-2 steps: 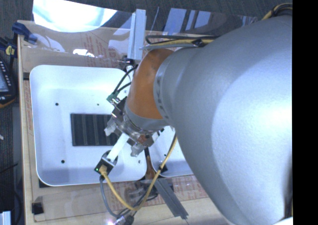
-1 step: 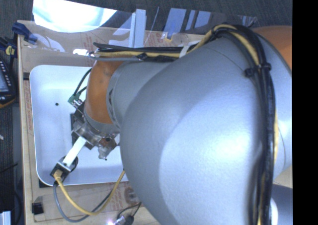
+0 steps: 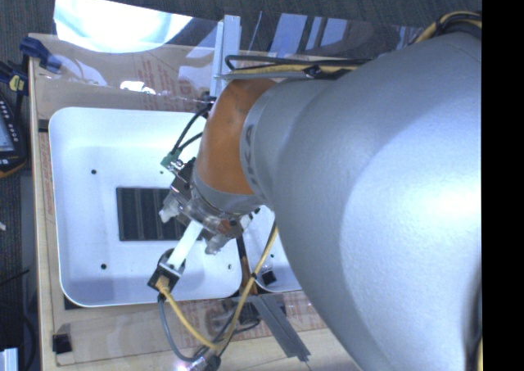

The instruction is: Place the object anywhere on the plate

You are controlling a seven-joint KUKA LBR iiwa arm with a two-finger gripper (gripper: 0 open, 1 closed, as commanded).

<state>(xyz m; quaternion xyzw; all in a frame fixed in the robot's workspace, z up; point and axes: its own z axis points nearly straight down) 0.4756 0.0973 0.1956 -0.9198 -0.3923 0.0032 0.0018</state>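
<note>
As the arm (image 3: 368, 197) overhangs the bench's (image 3: 106, 324) left bin (image 3: 82, 197), whether the gripper (image 3: 213, 228) is open is unclear.

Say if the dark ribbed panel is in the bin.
In: the panel lies on the left bin's floor, right end behind the arm.

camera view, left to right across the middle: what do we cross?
dark device at the frame's edge → left white bin → dark slotted panel in its floor → orange band of the arm → grey arm body
</note>
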